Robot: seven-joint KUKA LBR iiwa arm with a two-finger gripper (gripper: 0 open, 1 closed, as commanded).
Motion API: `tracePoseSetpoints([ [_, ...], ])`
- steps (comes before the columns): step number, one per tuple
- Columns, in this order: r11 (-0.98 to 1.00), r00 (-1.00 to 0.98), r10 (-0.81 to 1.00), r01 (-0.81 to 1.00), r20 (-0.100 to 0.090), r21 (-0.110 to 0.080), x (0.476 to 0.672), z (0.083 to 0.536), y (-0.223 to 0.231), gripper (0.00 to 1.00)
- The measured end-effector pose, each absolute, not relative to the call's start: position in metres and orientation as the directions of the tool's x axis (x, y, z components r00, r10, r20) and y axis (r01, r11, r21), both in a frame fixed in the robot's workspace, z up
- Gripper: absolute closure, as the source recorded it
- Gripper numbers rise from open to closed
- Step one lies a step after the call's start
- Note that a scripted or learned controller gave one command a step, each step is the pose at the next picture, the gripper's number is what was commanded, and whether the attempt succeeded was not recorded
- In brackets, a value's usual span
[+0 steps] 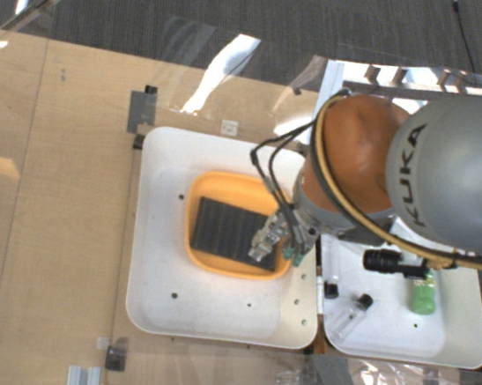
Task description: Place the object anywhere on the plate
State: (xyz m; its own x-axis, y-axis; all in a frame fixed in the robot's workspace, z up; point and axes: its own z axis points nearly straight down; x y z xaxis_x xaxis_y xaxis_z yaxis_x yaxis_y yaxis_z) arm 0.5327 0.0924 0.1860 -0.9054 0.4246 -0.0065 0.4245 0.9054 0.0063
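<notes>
The claw [270,238] hovers at frame centre over the orange plate [199,257], which carries a dark grey slab [225,229]; claw state cannot be determined.

We saw a thick grey arm [457,173] with rounded casing, "KUKA" lettered in black down its side. An orange band [357,155], domed and glossy, sat above the wrist. Black cables [285,162] looped from the band toward the gripper [272,240], which was small, of pale metal, with a green part at its side.
</notes>
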Motion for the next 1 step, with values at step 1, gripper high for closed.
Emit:
tracePoseSetpoints([
  [1,0.905,-0.905,0.425,0.425,-0.006,0.007,0.5328,0.1861,0.0921,0.00],
])
